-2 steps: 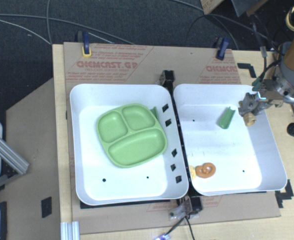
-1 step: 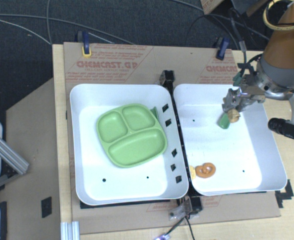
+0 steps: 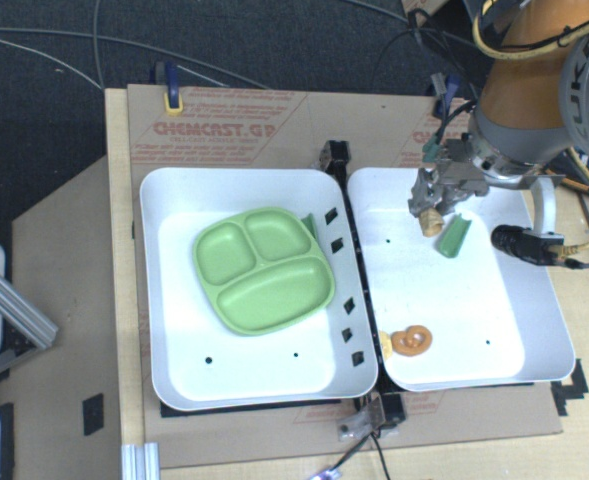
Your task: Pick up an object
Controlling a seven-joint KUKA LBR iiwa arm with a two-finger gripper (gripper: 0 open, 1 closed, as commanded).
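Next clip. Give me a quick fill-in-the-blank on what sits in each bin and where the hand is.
1. The divided plate in the left bin is coloured ____.
2. The hand is above the ____ bin.
3. The pretzel lies near that bin's ____ edge.
4. The plate has ____ compartments.

Missing words: green; right; front; three

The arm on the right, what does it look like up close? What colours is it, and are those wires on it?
The arm is a rounded grey shell with a broad orange band at its top. A yellow cable loops over the band, and thin dark wires run down to the wrist. The gripper is a small, bare-metal grey cluster.
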